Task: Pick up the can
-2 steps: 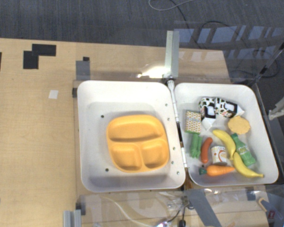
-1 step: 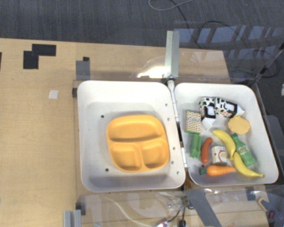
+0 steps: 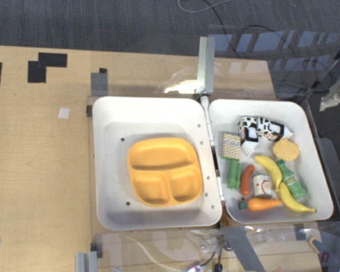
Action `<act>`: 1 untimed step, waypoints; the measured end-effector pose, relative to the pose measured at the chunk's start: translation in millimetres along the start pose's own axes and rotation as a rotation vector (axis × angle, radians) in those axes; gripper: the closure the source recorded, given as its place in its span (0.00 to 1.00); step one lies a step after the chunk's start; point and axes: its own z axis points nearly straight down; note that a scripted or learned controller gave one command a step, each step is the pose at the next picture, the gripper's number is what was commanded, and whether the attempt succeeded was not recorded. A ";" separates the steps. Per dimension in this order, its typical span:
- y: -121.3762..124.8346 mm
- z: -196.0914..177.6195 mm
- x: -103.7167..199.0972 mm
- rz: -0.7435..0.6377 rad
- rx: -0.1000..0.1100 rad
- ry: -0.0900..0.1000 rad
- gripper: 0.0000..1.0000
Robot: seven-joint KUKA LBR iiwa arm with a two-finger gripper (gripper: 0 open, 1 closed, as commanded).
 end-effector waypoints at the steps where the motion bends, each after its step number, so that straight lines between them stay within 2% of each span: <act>1: 53.7 -3.2 -12.6 0.252 -0.001 0.000 0.00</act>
